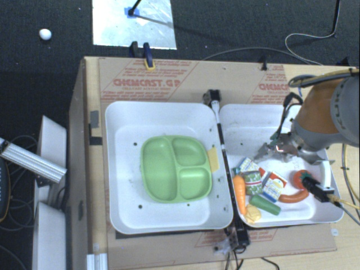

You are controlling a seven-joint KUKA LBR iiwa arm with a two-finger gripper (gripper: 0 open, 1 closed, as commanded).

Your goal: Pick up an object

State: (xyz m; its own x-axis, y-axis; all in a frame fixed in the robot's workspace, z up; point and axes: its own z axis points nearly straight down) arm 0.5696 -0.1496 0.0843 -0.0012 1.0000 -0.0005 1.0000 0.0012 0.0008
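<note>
Toy food sits heaped in the near half of the right bin (247, 117): a carrot (239, 190) by the divider, small printed packets (274, 186), a green piece (265, 205), a yellow piece (252, 213) and a red sausage (293, 197), with the bin's far half bare white floor. Left of that bin, the left bin (121, 128) carries a green divided plate (175, 168) ringed by open floor. Above the heap's far edge the gripper (277, 148) shows metal fingers spread apart over bare floor with nothing between them, though small and blurred, and the arm (326, 114) is cut off at the right.
</note>
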